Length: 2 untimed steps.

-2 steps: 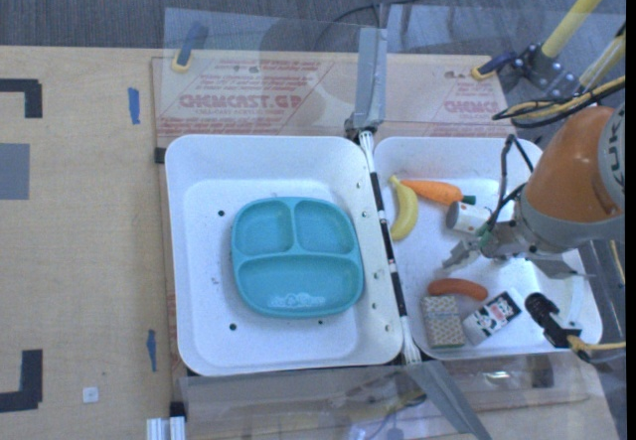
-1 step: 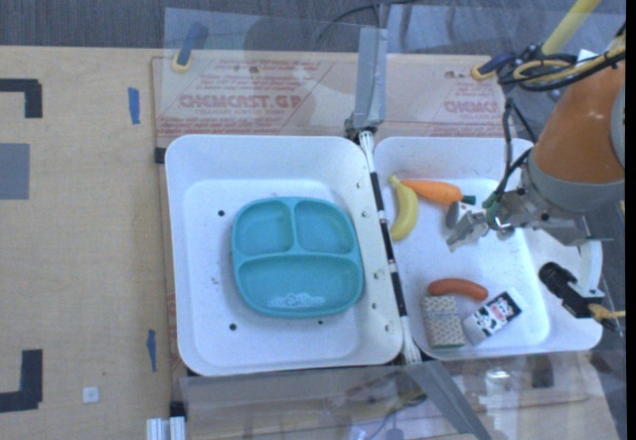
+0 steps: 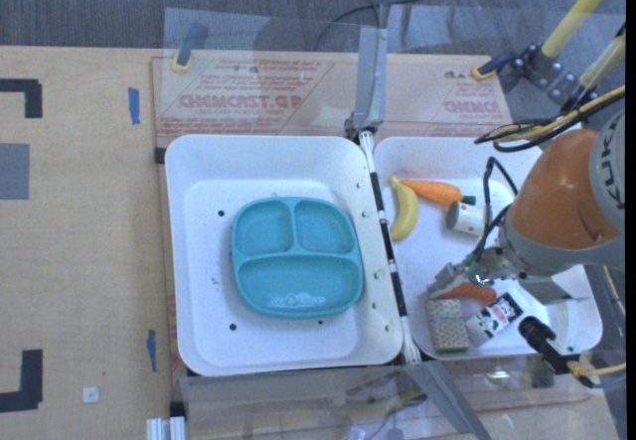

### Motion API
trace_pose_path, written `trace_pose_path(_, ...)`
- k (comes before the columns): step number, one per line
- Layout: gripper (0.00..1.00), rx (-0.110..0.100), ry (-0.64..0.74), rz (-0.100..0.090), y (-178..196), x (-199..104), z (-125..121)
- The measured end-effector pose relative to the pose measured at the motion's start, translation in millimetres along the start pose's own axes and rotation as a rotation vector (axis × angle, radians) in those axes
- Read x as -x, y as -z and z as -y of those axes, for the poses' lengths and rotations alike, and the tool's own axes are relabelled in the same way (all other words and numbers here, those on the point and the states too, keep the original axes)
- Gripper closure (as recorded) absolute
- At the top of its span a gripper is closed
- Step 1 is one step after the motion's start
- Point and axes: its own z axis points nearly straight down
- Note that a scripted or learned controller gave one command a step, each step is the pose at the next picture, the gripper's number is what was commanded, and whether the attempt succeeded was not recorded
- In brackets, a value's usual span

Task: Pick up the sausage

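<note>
Jaws cannot be judged as spread or closed, since the gripper [image 3: 455,279] is small in the camera view and partly merges with what lies under it. It is low over the front part of the right bin [image 3: 581,329], just above or touching the one sausage [image 3: 473,293], a short reddish-orange piece lying nearly level on the bin floor; whether the sausage is actually gripped cannot be told. Two white bins sit side by side. The left bin [image 3: 199,229] holds one teal plate [image 3: 296,257] with three compartments, lying flat near its middle. The right bin holds, besides the sausage, one yellow banana [image 3: 403,212] by the shared wall, one orange carrot [image 3: 433,191] just beside the banana's upper end, one small white cylinder [image 3: 464,219] lying on its side near the carrot's tip, one patterned square packet [image 3: 449,328] just in front of the sausage, and one small black-and-white object [image 3: 495,317] to the packet's right. The arm [image 3: 576,220] comes in from the right, its orange band [image 3: 561,195] over the right bin's far side and the grey wrist angled down and leftward toward the sausage.
</note>
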Motion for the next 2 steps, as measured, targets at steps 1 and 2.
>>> trace_pose_path(1,0.0,0.003,0.046,0.0,0,6,11)
trace_pose_path(2,1.0,0.007,0.037,0.004,11,10,11)
